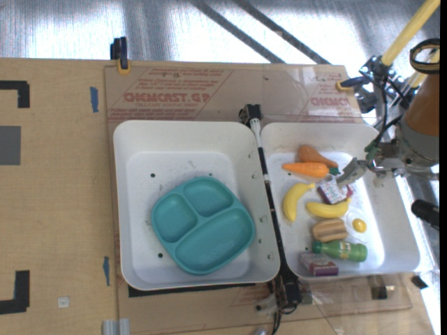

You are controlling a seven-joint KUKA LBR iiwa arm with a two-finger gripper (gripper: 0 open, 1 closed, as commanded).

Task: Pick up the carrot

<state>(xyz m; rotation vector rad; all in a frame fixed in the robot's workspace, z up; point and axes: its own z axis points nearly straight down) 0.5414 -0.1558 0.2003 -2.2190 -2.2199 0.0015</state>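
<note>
The carrot [305,168], orange with a green tip at its right end, lies in the upper part of the right bin [398,236]. Just behind it rests a darker orange-brown food piece [312,153]. My gripper [347,174] reaches in from the right and hangs low over the bin. It sits just right of the carrot's green end and above a purple packet [334,192]. Nothing can be made out in its grasp.
The right bin also holds two bananas [297,199] [327,209], a hot-dog bun [330,228], a green bottle [340,250], a purple box [318,264] and a small yellow piece [359,225]. A teal divided plate [202,223] lies in the left bin [133,187].
</note>
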